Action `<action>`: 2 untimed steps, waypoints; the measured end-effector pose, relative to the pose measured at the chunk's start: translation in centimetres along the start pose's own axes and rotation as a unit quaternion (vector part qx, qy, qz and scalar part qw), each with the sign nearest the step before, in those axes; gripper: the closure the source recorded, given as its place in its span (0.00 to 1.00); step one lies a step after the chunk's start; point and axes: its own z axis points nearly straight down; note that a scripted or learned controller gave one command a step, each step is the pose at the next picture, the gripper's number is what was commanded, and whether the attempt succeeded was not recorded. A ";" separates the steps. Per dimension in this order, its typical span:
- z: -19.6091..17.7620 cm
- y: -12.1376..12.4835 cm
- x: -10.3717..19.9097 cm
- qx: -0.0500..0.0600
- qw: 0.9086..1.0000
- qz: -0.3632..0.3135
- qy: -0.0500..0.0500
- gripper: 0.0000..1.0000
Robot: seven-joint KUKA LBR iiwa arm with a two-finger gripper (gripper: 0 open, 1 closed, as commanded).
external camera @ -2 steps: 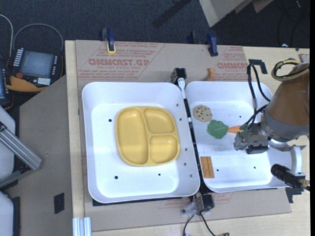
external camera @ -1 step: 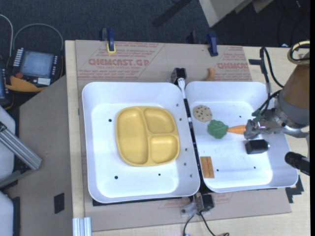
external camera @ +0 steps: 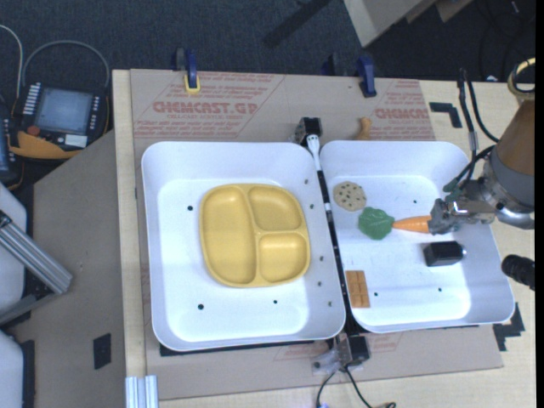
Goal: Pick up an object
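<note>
In the right bin: gripper (external camera: 444,216) sits low by the right wall, just at the orange end of the toy carrot (external camera: 398,224).
Carrot place: mid right bin (external camera: 399,313), a bit toward the right wall, green leafy end toward the divider between bins.
Carrot long axis: roughly left-right across the bin, slightly tilted; orange tip points at the gripper, green top points away from it.
Direction from gripper: carrot extends to the gripper's left; tip touching or just beside the fingertips, can't tell which.
Claw state: can't tell, tips too small and blurred against the carrot end.
Held or not: not confirmed, carrot looks to lie on the bin floor.
Other items, right bin: cookie (external camera: 348,195) near the back-left corner, just behind the green top; black block (external camera: 443,253) just in front of the gripper, apart from the carrot; orange-brown bar (external camera: 357,288) at the front-left, by the divider.
Left bin (external camera: 170,253): yellow divided plate (external camera: 254,233) in the middle, well apart from the gripper.
Arm (external camera: 514,168): enters from the right edge, cut off by the frame; wrist hides part of the right wall.
Judgement: the grasp turns on the jaws straddling the narrow tip across the carrot's axis; black block is near enough to get bumped.
</note>
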 end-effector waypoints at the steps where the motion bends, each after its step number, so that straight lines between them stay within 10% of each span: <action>1: 1.0 1.9 4.9 0.002 1.000 -0.002 0.002 1.00; 2: 1.6 3.7 10.1 0.002 1.000 -0.002 0.001 1.00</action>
